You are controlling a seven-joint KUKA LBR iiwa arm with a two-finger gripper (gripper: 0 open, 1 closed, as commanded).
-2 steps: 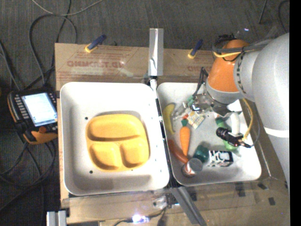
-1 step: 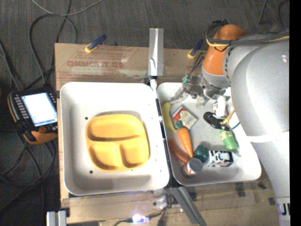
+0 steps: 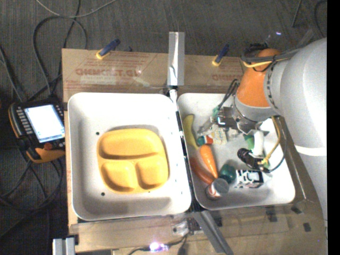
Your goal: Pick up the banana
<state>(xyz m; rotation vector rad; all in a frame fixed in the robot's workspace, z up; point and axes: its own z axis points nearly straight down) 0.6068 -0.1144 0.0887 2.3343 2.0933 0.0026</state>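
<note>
Cardboard-topped worktop [image 3: 122, 73] carries two white bins side by side: left bin [image 3: 79, 142] holds only a yellow divided tray [image 3: 133, 158], while right bin [image 3: 284, 190] is cluttered. The banana [image 3: 188, 129] lies lengthwise along that bin's left wall, with a carrot [image 3: 209, 160] just below it and small packets close beside. The gripper [image 3: 226, 122] hangs low over the clutter just right of the banana, apart from it with nothing visibly between its fingers; wide or narrow cannot be told, since wrist and cables hide them.
</note>
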